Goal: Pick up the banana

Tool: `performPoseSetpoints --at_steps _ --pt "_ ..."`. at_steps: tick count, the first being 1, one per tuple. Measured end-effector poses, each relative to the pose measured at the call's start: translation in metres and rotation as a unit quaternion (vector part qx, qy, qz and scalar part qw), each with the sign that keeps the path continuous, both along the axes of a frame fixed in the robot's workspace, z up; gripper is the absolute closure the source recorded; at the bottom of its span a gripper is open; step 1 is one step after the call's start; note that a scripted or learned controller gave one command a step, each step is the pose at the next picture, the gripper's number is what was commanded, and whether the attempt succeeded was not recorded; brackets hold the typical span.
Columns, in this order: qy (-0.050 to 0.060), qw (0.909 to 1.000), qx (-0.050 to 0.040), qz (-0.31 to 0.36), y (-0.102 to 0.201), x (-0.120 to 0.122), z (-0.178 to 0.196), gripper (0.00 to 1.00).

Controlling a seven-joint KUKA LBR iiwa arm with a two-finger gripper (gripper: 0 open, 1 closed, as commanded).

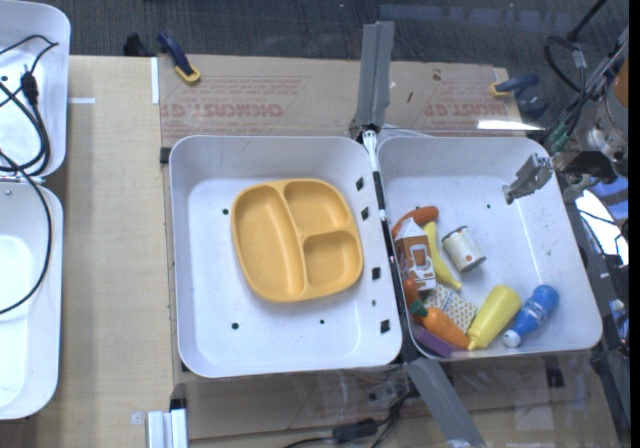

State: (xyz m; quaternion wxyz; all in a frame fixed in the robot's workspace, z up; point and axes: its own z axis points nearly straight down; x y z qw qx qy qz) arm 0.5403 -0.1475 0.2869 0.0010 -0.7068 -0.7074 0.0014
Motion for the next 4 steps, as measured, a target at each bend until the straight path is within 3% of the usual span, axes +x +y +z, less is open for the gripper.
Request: performPoseSetpoints --at_steps 1,2,3,4 --pt "0.000 0.9981 0.0007 0.061 0.024 -0.046 -0.137 0.00" --pt "-0.004 0.9917 0.0004 0.129 -0.008 -0.061 -0.192 0.00" --pt "-0.005 0.9918 0.0002 0.128 -0.008 -0.060 -0.183 1.00" --pt "-0.006 0.9920 0.0002 0.126 -0.008 -0.059 -0.175 1.00"
